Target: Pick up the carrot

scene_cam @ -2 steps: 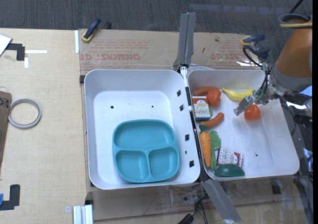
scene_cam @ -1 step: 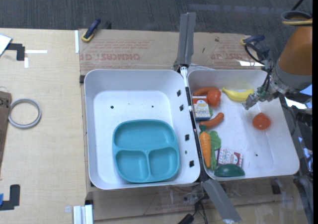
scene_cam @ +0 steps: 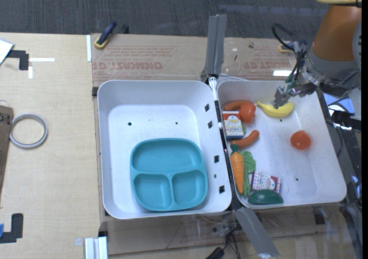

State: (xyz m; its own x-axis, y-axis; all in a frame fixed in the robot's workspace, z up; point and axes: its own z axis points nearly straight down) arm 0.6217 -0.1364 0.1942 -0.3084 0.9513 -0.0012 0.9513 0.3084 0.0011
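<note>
Hugging the bin's left wall (scene_cam: 225, 154), the carrot (scene_cam: 237, 171) lies; pincer (scene_cam: 282, 97) state unclear.

Smooth white plastic bins (scene_cam: 109, 137), faintly glossy. Matt teal plastic tray (scene_cam: 169, 174). Glossy plastic-looking carrot (scene_cam: 237, 170), banana (scene_cam: 275, 109) and tomato (scene_cam: 300, 140). Pale wood-grain tabletop (scene_cam: 52, 183), matt. Brown printed cardboard (scene_cam: 149, 60) behind. Shiny roll of tape (scene_cam: 27, 131). Glossy orange band (scene_cam: 339, 31) on arm.
</note>
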